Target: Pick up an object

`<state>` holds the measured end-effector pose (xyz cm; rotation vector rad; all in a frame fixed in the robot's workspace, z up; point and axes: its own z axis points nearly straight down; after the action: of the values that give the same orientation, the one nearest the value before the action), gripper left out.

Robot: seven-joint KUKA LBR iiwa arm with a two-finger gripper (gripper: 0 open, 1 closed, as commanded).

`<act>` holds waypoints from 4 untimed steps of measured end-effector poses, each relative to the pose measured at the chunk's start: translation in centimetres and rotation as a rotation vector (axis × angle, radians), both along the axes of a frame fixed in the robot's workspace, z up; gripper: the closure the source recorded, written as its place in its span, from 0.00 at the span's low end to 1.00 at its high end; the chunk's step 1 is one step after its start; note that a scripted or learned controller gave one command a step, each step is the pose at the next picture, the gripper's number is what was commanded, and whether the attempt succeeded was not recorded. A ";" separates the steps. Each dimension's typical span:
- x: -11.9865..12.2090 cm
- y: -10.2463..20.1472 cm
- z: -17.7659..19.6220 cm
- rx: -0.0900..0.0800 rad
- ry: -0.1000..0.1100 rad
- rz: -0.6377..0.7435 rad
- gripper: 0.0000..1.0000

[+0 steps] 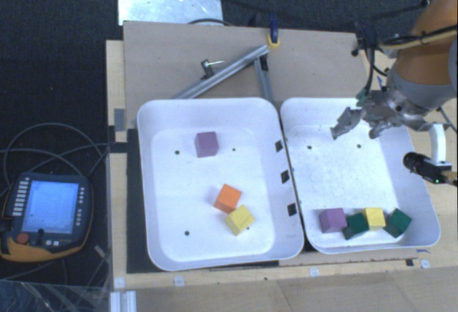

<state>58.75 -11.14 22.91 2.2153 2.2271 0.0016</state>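
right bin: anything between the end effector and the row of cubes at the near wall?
Nothing. In the camera view, bare white floor of the right bin separates the end effector from the purple cube, green cubes and yellow cube.

Dark carpet floor (57, 31); wooden bench (315, 53), probably plywood.

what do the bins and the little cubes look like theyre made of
Bins: likely thin moulded plastic, glossy white with rounded rims. Cubes, such as the orange one and the purple one: matte, evenly coloured, perhaps painted wood or foam; the view leaves it open.

Purple cube (206, 144), orange cube (227, 197)
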 end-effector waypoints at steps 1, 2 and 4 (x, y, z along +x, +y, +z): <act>0.0 0.0 0.0 0.000 -0.001 -0.001 0.00; -0.1 -0.7 -6.0 0.000 0.005 -0.003 0.00; -0.9 -1.2 -14.0 0.000 0.002 -0.003 0.00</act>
<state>57.83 -12.34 8.88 2.2191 2.2253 -0.0016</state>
